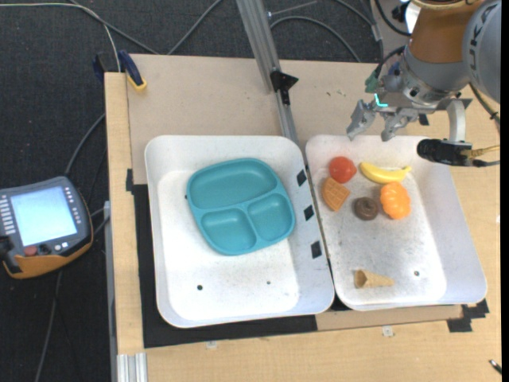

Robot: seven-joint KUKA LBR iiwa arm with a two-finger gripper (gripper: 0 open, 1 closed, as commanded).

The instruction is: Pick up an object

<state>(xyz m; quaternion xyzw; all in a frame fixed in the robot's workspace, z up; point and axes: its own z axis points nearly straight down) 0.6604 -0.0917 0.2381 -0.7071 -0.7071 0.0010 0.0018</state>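
Note:
My gripper [374,127] hangs open above the far edge of the right bin [453,245], with nothing between its fingers. Just below it in that bin lie a red tomato [343,168], a yellow banana [385,172], an orange fruit [395,200], a brown doughnut [366,208] and a waffle-like orange piece [335,194]. A tan cone-shaped piece [372,278] lies near the bin's front edge. The tomato is the nearest object to the fingertips, a short way toward the front.
The left bin [171,213] holds a teal divided plate [239,205]. A metal pole [262,42] slants up from between the bins. A teach pendant [40,225] lies on the floor at the left. Cables run across the dark carpet.

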